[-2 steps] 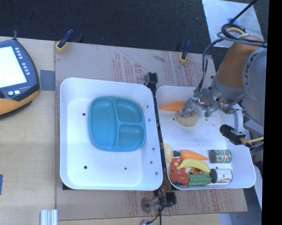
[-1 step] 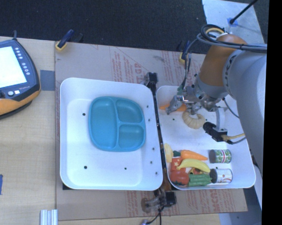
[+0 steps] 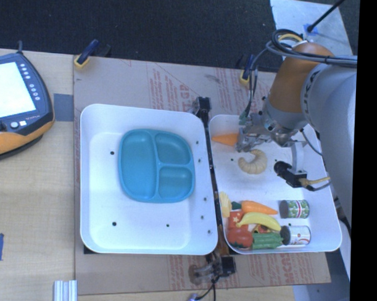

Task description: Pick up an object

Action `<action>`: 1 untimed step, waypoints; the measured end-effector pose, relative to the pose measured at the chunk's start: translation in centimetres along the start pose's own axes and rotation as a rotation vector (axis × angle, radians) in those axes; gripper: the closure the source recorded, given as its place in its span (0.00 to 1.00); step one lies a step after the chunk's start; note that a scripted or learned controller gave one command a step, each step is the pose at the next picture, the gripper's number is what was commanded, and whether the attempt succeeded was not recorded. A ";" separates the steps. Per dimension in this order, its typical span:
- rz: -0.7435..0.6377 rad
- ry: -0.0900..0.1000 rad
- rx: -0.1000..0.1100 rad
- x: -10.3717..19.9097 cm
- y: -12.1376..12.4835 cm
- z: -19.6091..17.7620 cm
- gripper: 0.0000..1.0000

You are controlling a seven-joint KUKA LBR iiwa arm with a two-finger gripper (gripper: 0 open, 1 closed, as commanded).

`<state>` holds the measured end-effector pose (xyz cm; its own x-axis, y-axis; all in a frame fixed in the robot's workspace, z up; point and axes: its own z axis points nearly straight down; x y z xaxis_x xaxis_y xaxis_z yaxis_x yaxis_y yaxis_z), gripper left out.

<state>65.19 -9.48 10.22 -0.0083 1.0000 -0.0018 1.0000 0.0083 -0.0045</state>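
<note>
- Wooden bench (image 3: 33,191) bears two white bins.
- Right bin (image 3: 325,210): gripper (image 3: 249,143) hovers above croissant (image 3: 253,162), beside carrot (image 3: 226,140); finger state unclear.
- Left bin (image 3: 95,174) holds blue tray (image 3: 156,165).

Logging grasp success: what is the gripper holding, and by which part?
Cannot be told: the gripper sits low by the carrot and croissant, with nothing visibly between its fingers.

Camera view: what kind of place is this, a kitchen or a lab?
Most likely a robot lab bench, not a kitchen: two white bins clamped onto cardboard, toy food piled in one, and a control tablet lying on the wooden table.
</note>
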 end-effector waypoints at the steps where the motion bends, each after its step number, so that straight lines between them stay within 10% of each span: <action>1: 0.004 0.002 -0.002 2.0 -4.3 -9.5 1.00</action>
<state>60.89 -7.49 19.78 -0.0041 1.0000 0.0000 1.0000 0.0041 -0.0022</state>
